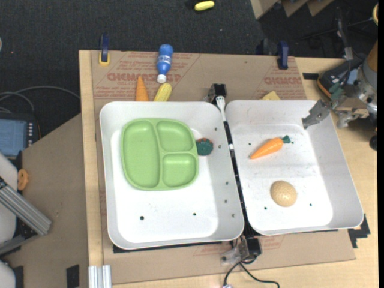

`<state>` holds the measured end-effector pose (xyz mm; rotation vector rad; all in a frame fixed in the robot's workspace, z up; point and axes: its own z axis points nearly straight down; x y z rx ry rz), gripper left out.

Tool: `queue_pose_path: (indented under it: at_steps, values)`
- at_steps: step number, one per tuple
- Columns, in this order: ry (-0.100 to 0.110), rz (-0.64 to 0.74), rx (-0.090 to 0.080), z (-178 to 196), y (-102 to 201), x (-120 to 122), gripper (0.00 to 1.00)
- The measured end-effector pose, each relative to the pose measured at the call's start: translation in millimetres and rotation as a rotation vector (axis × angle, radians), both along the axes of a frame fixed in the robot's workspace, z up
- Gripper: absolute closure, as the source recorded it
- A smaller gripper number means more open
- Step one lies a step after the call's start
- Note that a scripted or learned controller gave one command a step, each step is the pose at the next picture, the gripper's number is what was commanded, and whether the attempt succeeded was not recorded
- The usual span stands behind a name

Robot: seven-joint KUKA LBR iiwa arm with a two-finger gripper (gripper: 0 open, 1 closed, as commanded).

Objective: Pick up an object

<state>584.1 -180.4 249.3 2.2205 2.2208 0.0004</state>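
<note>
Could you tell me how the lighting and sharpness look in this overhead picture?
Camera view: even, soft light; white bins bright but not blown out; carrot and tan ball sharp with faint shadows; the gripper at the right edge looks slightly blurred.

At the right edge of the frame, my wrist (360, 92) is a cluster of grey metal parts with dark cables looped around it. One slim grey finger (315, 115) juts toward the left.
</note>
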Motion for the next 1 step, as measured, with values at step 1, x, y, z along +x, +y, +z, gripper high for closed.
queue_pose_path:
  at_steps: [1]
  values:
    - [0.009,-0.003,0.003,-58.3,-16.5,-38.7,0.0]
